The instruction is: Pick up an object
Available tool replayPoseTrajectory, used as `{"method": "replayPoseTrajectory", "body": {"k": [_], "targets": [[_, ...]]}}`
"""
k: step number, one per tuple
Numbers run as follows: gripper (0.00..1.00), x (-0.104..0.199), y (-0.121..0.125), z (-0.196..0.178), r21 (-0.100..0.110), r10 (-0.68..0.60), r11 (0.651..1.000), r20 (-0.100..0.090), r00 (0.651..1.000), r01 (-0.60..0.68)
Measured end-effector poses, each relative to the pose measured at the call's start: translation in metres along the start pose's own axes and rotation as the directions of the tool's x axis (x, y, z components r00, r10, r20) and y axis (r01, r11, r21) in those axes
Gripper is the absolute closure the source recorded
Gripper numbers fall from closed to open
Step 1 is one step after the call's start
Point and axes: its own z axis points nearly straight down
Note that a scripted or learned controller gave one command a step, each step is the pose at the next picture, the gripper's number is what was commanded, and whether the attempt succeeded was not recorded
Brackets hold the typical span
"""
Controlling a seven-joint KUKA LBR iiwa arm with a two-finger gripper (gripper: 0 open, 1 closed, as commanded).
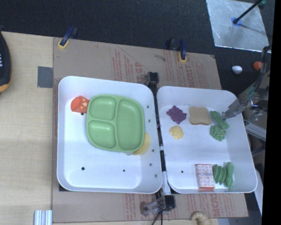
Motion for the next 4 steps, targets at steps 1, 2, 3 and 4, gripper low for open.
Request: {"method": "replayPoseTrajectory", "body": {"k": [1,2,3,4], "targets": [[0.00,-0.023,0.044,0.178,0.010,-0.003,1.000,-0.002,1.000,0.003],[0.00,-0.024,0.105,0.180,-0.006,-0.002,1.000,0.001,1.000,0.002],[0.00,-0.024,0.048,0.178,-0.001,0.002,1.000,0.000,1.000,-0.002],[0.00,-0.024,0.101,0.179,-0.007,-0.001,1.000,0.001,1.000,0.001]]}}
